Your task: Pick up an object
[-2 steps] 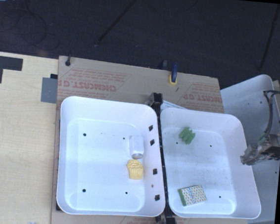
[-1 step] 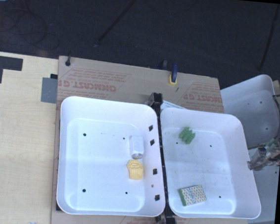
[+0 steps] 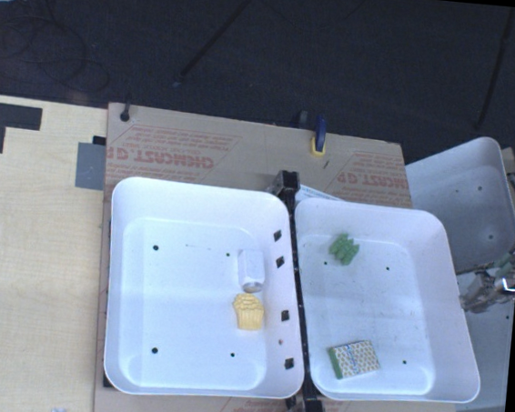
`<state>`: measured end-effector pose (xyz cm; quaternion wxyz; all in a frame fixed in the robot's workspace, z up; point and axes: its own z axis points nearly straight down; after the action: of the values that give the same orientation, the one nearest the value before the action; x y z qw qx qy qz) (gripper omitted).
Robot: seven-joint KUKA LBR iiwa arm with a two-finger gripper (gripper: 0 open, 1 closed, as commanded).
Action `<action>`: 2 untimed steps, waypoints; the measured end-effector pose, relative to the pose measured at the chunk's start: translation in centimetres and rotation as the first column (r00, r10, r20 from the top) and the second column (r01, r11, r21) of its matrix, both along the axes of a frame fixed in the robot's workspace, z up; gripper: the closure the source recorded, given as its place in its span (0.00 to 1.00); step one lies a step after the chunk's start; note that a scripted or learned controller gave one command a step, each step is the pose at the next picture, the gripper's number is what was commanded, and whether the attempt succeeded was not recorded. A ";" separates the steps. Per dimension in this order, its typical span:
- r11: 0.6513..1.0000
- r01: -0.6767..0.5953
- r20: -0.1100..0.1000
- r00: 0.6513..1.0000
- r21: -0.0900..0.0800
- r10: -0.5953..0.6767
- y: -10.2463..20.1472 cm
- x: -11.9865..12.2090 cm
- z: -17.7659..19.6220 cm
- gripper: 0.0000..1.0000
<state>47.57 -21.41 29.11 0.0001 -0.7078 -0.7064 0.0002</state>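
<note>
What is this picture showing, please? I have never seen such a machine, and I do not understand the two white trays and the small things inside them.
One camera looks down at a slant on a workbench. Two shallow white bins sit side by side. The left bin holds a small white object and, just below it, a yellow object. The right bin holds a green object near the top and a flat green-and-white patterned piece near the bottom. A robot arm reaches in from the right to pick things up; only grey metal parts show at that edge here.

Fixed overhead camera, slanted downward, both white bins (image 3: 203,206) in frame
</note>
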 end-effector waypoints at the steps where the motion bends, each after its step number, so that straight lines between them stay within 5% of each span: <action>1: 1.000 -0.013 0.003 1.000 0.003 0.013 10.2 0.2 4.0 1.00; 2: 1.000 -0.002 0.015 1.000 -0.005 0.003 7.1 0.1 18.2 1.00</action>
<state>47.64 -14.34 47.32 -0.0068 -0.7069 -0.7073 -0.0034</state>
